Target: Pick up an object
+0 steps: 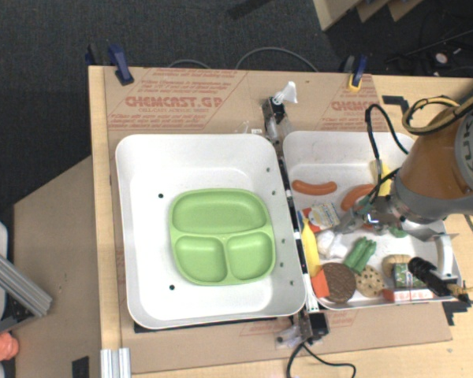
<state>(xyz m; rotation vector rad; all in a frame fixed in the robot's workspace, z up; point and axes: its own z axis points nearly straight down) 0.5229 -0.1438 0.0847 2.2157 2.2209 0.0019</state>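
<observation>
Pickable objects: all lie in the right bin [331, 157], crowded into its front half.

- Orange-red sausage [352, 198]: at the hand's upper-left edge, partly covered by it.
- Green ridged piece [360, 253]: just in front of the hand, lying at a tilt.
- Second sausage [314, 186]: lies alone toward the back of the bin, left of the first.
- Small printed packet [323, 214]: left of the hand, with a white lump [329, 243] in front of it.
- Yellow strip [307, 244]: lies lengthwise along the bin's left wall.
- Brown round patty [338, 281]: front of the bin, touching an orange piece [319, 283] on its left. The speckled cookie [370, 281] is on its right.
- Red-and-white packet [411, 294]: against the front wall, right of the cookie.

Hand [368, 216]: you see it low over the middle of the right bin, among the objects, pointing toward the bin's left side. You cannot tell whether it is released or clenched, nor whether anything is in its grasp. The wrist hides that end.

Arm [435, 170]: it comes in over the bin's right wall, with the orange band above the grey wrist.

Left bin [142, 211]: it holds one green divided plate [221, 235], lying flat near the centre with its three compartments facing up.

Counter [181, 101]: brown printed board under both bins, which sit side by side and touch along their shared edge.
</observation>
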